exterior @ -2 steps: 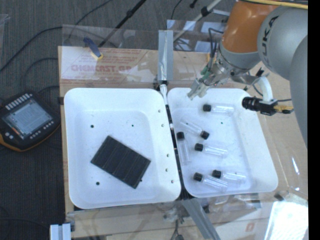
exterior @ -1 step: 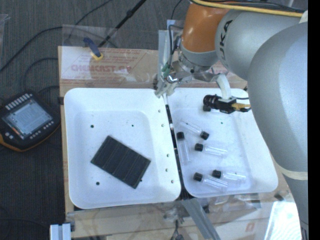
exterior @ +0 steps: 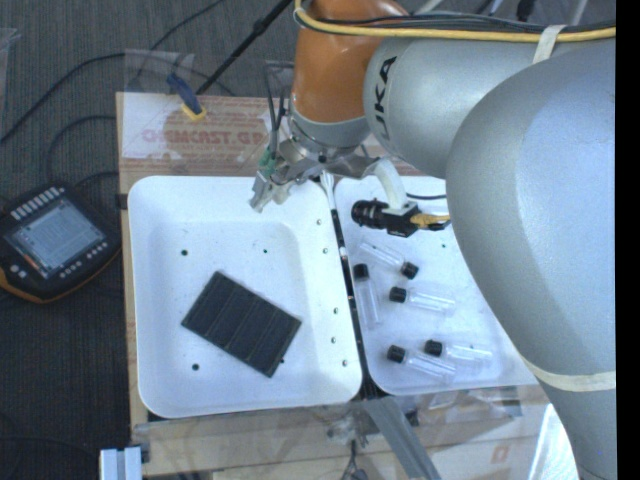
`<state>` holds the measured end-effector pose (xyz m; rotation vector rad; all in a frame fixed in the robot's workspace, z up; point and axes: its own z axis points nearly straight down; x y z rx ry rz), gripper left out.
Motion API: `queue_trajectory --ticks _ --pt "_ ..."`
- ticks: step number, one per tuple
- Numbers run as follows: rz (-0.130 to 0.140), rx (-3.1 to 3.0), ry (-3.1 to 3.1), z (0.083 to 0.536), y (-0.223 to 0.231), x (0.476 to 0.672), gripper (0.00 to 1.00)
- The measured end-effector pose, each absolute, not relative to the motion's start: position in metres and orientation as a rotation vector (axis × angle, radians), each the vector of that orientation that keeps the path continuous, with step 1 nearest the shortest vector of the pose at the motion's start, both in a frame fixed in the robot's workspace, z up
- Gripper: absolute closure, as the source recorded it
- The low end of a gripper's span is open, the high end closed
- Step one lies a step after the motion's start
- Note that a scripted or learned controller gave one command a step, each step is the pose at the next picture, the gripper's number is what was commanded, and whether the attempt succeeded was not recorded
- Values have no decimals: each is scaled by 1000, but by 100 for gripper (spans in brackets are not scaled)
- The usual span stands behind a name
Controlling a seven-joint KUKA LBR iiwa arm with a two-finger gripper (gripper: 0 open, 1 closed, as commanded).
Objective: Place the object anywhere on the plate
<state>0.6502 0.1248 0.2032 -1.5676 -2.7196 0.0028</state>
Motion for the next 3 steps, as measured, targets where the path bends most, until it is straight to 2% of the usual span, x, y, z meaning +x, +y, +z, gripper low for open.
queue_trajectory --ticks 1,2,3 --pt "3 -1488 -2766 206 199 668 100" --pt "0 -832 -3030 245 210 669 100" --pt "1 -622 -3082 425 232 627 100"
